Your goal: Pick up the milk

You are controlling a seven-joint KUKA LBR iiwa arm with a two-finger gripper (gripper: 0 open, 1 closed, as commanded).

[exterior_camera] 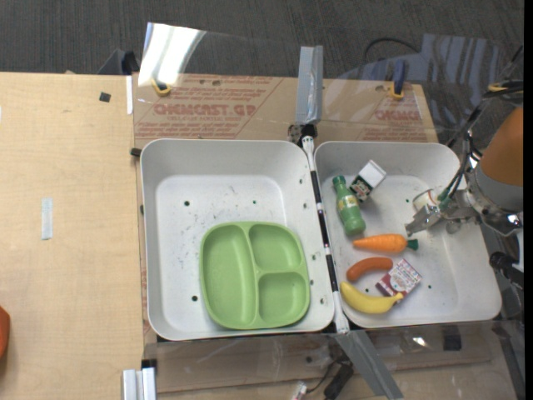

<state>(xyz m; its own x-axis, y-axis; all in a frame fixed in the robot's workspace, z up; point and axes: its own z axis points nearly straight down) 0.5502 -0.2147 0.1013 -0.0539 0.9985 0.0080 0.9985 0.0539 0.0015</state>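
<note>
The milk [367, 179] is a small white carton with a dark printed side, lying tilted at the back of the right bin [466, 302]. My gripper [423, 217] hangs low over the right half of that bin, to the right of and nearer than the carton, and apart from it. Its tip is close to the green end of the carrot [381, 242]. I see nothing held in it. The grey arm with its orange band [506, 152] comes in from the right edge.
In the right bin a green bottle [350, 206] lies just left of the milk. A red sausage [369, 267], a banana [371, 300] and a pink-and-white packet [399, 277] lie at the front. The left bin [166, 223] holds a green divided plate [255, 274].
</note>
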